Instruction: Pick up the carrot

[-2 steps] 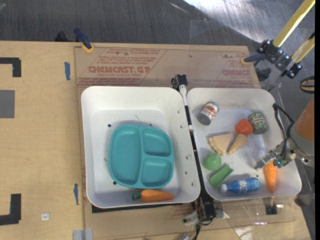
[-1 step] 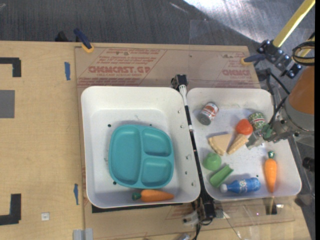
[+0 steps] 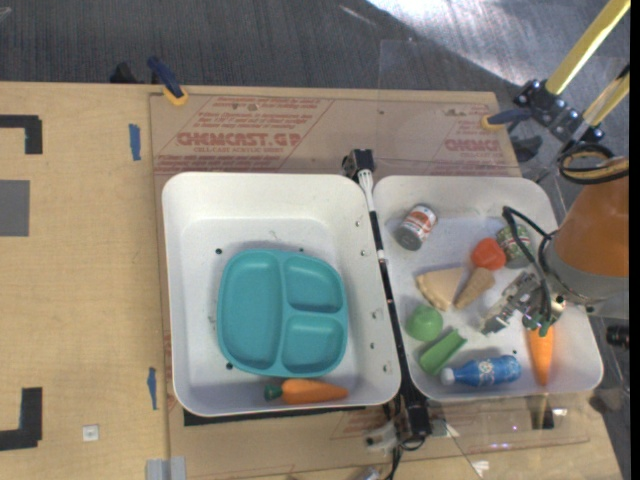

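The arm (image 3: 598, 236) comes in over the right bin (image 3: 452, 193), and the gripper (image 3: 522, 308) sits low by that bin's right wall. A carrot (image 3: 541, 356) lies just beside it, pointing at the near right corner, its top end right at the tool. From here I honestly can't tell how far open the gripper is or whether it has hold of anything, too much cable and clutter around it.

If it's going for that carrot, I'd say center over the fat end, line up across the carrot and not along it, and go straight down. It's close to the wall, so there's not much room on that side. The thing tapers too, so a grab near the tip would probably slip.

Heads up: a second carrot (image 3: 312, 391) lies in the left bin (image 3: 180, 268), along the near edge, just in front of the teal plate (image 3: 283, 313).

The rest of the right bin:
- blue bottle (image 3: 485, 372) by the near edge
- tan wedge (image 3: 440, 290) in the middle
- green stick (image 3: 441, 349) and green ball (image 3: 427, 320) toward the left wall
- can (image 3: 416, 225) near the far left corner
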`<state>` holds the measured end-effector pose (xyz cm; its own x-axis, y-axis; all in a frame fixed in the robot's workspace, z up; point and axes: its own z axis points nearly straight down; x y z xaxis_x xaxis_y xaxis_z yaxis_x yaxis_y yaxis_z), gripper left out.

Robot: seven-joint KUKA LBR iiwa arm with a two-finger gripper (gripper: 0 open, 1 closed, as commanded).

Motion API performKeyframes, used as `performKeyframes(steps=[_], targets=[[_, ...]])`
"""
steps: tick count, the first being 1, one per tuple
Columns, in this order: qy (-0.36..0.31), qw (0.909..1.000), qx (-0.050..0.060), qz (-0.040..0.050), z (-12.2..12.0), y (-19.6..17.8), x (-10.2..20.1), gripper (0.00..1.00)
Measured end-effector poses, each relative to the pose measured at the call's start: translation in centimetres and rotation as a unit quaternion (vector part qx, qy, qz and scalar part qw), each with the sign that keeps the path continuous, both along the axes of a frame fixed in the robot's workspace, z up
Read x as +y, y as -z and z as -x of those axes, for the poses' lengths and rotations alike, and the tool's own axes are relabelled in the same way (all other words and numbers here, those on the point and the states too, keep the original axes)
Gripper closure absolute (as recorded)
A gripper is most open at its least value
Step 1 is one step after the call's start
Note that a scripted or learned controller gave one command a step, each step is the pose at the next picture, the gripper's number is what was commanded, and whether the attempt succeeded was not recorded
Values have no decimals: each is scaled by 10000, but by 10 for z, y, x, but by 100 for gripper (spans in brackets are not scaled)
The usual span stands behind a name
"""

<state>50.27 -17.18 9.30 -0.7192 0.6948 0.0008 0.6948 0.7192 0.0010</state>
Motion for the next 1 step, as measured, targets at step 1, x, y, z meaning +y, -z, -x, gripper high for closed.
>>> performKeyframes(steps=[1], targets=[[-857, 9963, -91, 2, -2, 3, -49, 100]])
